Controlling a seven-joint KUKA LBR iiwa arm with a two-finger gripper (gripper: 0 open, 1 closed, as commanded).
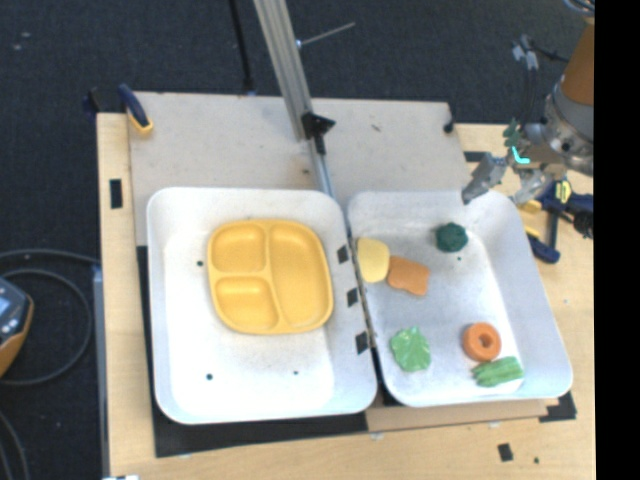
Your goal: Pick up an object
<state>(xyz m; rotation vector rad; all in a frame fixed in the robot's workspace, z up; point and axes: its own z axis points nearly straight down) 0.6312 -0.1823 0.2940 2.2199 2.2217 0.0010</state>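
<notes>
The right bin (520, 268) holds several small toy foods: a dark green lump (451, 236), a pale yellow piece (373, 260) touching an orange-brown piece (408, 276), a light green leafy piece (410, 349), an orange ring (482, 341) and a green pod (498, 371). My gripper (506, 182) hangs above that bin's far right corner, up and to the right of the dark green lump. It is open, with one grey finger (482, 180) angled out to the left and nothing between the fingers.
In the left bin (170, 368) lies a yellow three-part plate (270, 275). A metal post (283, 53) rises from the bench behind the bins. Blue clamps (556, 208) sit at the right bench edge, near the arm.
</notes>
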